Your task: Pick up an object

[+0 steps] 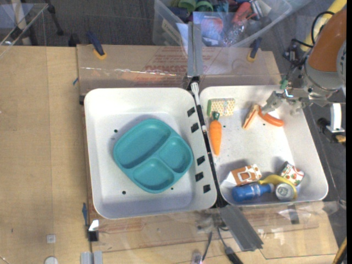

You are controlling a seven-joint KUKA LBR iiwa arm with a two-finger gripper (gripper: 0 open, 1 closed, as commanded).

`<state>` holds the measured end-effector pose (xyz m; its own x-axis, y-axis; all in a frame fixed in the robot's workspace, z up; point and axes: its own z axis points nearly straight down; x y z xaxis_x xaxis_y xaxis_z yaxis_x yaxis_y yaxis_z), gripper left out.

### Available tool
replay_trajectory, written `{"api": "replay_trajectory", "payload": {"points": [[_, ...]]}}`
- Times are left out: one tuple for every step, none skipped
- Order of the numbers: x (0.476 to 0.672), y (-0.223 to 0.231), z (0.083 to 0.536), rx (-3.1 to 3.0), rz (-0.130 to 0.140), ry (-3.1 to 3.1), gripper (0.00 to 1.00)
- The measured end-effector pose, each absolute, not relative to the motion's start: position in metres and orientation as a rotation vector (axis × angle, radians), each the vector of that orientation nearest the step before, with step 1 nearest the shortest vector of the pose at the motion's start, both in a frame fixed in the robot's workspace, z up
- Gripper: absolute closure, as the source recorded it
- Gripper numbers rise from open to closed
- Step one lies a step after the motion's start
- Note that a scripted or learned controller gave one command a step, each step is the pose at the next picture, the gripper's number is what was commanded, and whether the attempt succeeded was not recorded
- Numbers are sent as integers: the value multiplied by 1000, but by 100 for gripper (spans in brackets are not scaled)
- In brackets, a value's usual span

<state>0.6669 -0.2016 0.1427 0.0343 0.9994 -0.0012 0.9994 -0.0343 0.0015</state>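
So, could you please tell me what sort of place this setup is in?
Probably a robot lab's pick-and-place bench: two white bins side by side, one with a teal plate, the other with toy food like a carrot, and a robot arm reaching in.

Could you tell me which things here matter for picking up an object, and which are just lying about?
Belonging to the job:
gripper, over the right bin
orange pieces just below it
carrot
blue bottle
banana
can

Just lying about:
teal divided plate in the left bin
clear tub of toys behind the bench
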Motion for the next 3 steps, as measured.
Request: {"api": "replay_trajectory", "payload": {"points": [[671,-190,91,2273,11,2162,0],[672,-191,103,2263,7,2160,100],[668,-144,191,2209,1,2232,100]]}}
